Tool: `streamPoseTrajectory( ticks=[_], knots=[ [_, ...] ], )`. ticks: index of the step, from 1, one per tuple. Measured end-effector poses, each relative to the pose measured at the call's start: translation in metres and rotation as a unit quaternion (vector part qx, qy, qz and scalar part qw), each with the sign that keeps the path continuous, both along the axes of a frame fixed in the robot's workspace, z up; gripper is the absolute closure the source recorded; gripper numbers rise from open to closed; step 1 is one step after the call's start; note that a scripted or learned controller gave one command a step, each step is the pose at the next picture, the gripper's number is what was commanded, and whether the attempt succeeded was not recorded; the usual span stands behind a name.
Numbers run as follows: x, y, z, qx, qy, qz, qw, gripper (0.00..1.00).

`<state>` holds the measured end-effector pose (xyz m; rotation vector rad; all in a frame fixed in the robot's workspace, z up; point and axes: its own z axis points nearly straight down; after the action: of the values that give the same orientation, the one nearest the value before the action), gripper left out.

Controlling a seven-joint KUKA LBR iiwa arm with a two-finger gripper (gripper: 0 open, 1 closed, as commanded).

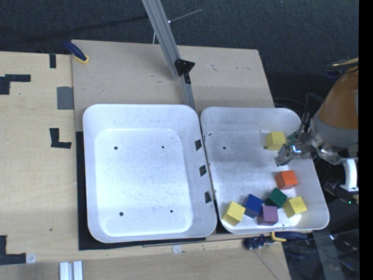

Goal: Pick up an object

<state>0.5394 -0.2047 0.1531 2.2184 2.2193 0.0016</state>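
The gripper (289,151) is hanging over the right bin (233,174), reaching in from the right side on a grey arm (341,121) with an orange band above the wrist. It is sitting just beside a yellow block (274,139), which is lying toward the upper right of that bin, and just above an orange block (286,179). At this size and slant it is not possible to tell how the gripper is set, and nothing is showing as held by it.

The gripper's position between these two blocks is suggesting that one of them, more likely the yellow one, is the intended pick, though that is only a judgement.

Farther along the bin's near edge, a loose cluster is resting together: a second yellow block (233,212) at the left, then a blue block (253,205), a purple block (268,214), a green block (277,198) and another yellow block (295,206). They are lying close, some touching, probably because they are settling against the bin's low rim.

The left bin (140,115) is sitting alongside, touching the right one. Both are resting on a pale wooden bench (221,74), and a slim metal pole (163,28) is crossing the top of the view.
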Motion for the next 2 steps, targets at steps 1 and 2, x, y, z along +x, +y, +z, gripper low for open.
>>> streamPoseTrajectory(
  ticks=[1,2],
  knots=[
    [0.01,-0.005,0.054,-0.0002,-0.001,0.001,1.0,1.0],
    [0.011,0.0,0.117,-0.0002,-0.001,0.001,1.0,1.0]
  ],
)
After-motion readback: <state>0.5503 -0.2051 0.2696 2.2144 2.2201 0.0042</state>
